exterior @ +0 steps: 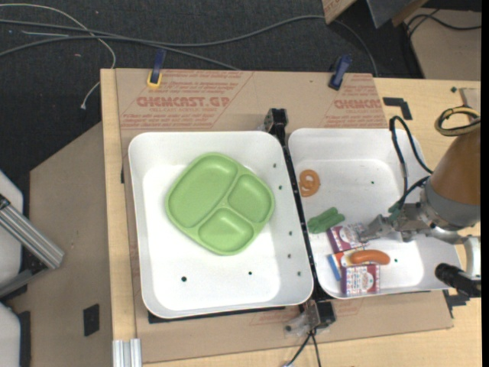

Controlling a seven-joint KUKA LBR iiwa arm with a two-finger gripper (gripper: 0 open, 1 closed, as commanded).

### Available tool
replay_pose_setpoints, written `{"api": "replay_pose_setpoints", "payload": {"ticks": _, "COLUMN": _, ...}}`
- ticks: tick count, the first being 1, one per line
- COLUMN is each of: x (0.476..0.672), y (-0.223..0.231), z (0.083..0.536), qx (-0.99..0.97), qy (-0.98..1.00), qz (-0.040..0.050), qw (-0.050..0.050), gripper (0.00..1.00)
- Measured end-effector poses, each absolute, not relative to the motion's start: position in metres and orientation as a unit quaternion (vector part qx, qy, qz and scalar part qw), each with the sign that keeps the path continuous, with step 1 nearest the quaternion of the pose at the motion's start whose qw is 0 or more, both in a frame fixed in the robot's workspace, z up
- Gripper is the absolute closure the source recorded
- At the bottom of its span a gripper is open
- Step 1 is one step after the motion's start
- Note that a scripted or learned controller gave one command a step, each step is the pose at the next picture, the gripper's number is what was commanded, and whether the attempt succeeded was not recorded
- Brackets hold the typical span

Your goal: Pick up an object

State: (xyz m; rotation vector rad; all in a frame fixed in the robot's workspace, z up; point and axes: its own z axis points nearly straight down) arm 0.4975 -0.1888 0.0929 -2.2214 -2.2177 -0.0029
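Two white bins sit side by side on a bench covered w/ cardboard. The left bin (153, 274) holds a green plate (220, 202) w/ three compartments, lying flat and turned at an angle, about in the bin's middle.

The right bin (344, 147) holds the small things. An orange ring (309, 182) lies near the bin's left wall, in the upper part. Below it, a green piece (326, 219) (shape like a bean pod, tilted) lies apart from the ring. Lower, a cluster: a card (343, 238) w/ purple and white print, a red sausage (368, 258) lying approx. horizontal, a blue strip (335, 267) just left of it, and a box (360, 280) w/ purple print near the bin's front wall. The sausage lies across the top edge of the box, and the card is just above-left of the sausage.

The arm (458, 178) comes in from the right, orange band visible above the wrist. The gripper (365, 232) reaches leftwards, low over the right bin, its tip close to the card's right edge. Whether it touches the card I cannot tell, and its state also I cannot tell. Nothing is seen held by it.

Two clamps (339, 73) hold the cardboard at the far edge.
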Motion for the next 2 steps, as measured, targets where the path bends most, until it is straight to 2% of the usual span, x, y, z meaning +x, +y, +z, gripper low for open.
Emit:
{"api": "replay_pose_setpoints", "payload": {"ticks": 1, "x": 0.499, "y": -0.190, "z": 0.107, "qx": -0.707, "qy": -0.707, "qz": -0.0023, "qw": -0.002, "gripper": 1.00}}
{"api": "replay_pose_setpoints", "payload": {"ticks": 2, "x": 0.509, "y": -0.183, "z": 0.161, "qx": -0.706, "qy": -0.708, "qz": -0.0014, "qw": -0.003, "gripper": 1.00}}
